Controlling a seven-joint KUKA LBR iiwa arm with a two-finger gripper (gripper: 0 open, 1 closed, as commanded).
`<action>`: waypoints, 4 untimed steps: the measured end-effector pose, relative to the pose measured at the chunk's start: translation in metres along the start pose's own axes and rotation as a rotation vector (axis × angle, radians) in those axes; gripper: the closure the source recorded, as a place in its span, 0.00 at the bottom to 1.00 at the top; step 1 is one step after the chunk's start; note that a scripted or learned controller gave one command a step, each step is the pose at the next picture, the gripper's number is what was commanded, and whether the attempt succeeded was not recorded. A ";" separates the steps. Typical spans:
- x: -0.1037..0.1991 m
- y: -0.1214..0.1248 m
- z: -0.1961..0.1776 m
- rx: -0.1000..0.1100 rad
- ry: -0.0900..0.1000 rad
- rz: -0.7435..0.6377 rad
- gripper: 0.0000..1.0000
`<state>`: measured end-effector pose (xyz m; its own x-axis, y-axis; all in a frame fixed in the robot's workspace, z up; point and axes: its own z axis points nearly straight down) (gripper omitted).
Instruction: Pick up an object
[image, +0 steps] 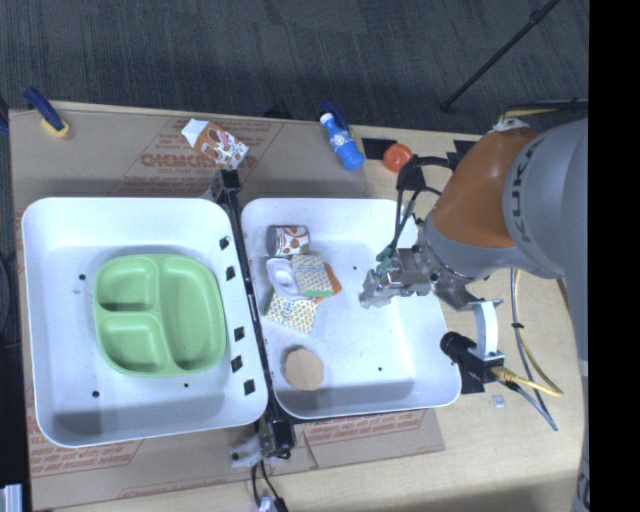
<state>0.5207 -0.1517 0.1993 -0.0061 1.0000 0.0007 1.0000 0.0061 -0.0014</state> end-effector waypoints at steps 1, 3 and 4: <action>-0.003 -0.036 -0.013 0.001 0.000 0.002 1.00; 0.060 -0.045 -0.021 0.003 0.000 0.000 1.00; 0.024 -0.008 -0.005 0.001 0.000 0.002 1.00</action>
